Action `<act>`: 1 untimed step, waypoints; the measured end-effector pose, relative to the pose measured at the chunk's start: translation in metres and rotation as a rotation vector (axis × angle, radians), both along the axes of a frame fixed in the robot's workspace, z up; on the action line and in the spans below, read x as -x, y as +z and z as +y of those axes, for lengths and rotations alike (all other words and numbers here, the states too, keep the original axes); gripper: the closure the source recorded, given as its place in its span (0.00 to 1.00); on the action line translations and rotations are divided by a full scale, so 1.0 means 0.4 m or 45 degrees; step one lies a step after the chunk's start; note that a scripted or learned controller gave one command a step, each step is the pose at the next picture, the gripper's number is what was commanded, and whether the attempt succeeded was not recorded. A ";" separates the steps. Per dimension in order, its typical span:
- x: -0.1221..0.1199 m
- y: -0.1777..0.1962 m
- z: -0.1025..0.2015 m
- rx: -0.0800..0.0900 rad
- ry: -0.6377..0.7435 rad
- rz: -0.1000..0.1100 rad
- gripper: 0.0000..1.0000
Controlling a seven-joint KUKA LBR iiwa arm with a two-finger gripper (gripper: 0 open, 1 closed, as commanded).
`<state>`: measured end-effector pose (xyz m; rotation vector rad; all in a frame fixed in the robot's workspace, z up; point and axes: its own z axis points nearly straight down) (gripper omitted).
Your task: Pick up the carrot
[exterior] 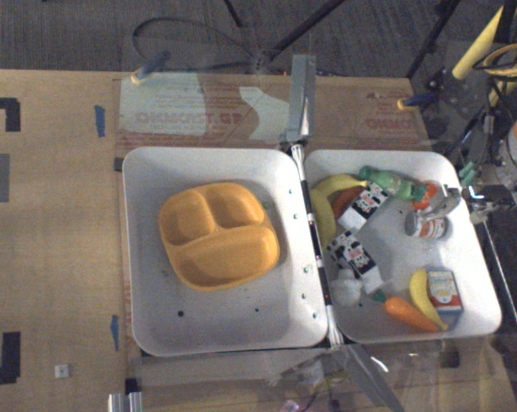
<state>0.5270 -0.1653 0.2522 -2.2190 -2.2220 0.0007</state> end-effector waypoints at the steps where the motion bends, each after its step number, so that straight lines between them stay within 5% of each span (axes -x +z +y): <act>1: -0.061 -0.378 0.112 0.000 -0.168 0.001 0.00</act>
